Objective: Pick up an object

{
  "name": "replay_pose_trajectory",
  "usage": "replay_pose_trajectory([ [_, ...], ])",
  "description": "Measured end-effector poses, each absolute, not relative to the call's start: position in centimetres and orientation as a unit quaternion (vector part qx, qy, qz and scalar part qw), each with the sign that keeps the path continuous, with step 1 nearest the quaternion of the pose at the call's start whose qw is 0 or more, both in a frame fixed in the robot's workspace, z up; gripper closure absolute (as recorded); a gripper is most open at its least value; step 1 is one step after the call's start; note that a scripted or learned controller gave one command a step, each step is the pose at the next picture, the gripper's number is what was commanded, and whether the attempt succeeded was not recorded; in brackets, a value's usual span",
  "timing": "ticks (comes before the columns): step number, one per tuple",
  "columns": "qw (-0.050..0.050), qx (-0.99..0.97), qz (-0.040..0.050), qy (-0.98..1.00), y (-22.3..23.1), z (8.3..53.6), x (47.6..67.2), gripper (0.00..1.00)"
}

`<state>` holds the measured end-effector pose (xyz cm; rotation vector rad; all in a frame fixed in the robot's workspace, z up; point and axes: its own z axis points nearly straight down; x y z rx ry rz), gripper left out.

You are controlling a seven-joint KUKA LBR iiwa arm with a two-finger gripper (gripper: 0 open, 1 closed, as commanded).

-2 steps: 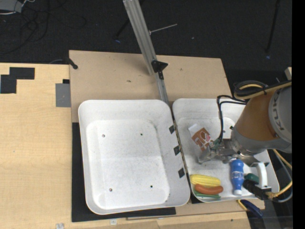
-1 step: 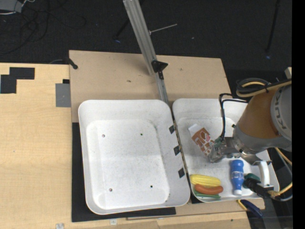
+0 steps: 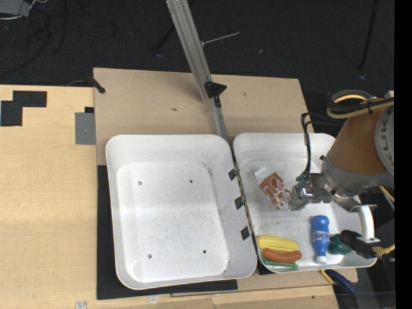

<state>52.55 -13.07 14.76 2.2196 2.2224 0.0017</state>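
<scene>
1. White bins are sitting side by side on the bench; the left bin (image 3: 168, 211) is lying next to the right bin (image 3: 283, 148), which is carrying all the bits.
2. Grey arm (image 3: 360, 153) with its orange band is reaching in from the right, hanging over the right bin.
3. Its gripper (image 3: 300, 196) is hovering just beside the packet; can't tell how the pincer is standing, too blurry.
4. Brown-and-white packet (image 3: 272, 188) is lying mid-bin, tilted.
5. Blue bottle (image 3: 320, 238) is lying near the front edge.
6. Yellow corn (image 3: 278, 243) is touching a red-orange piece (image 3: 282, 256) at the front-left corner.
7. Green thing (image 3: 339, 244) is sitting beside the bottle.
</scene>
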Motion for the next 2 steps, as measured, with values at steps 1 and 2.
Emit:
replay_pose_trajectory([
  [1, 0.001, 0.706, 0.0012, 0.708, -12.4, 20.3, 53.4, 1.0],
  [2, 0.001, 0.707, 0.0006, 0.708, -12.5, 24.0, 53.4, 1.0],
])
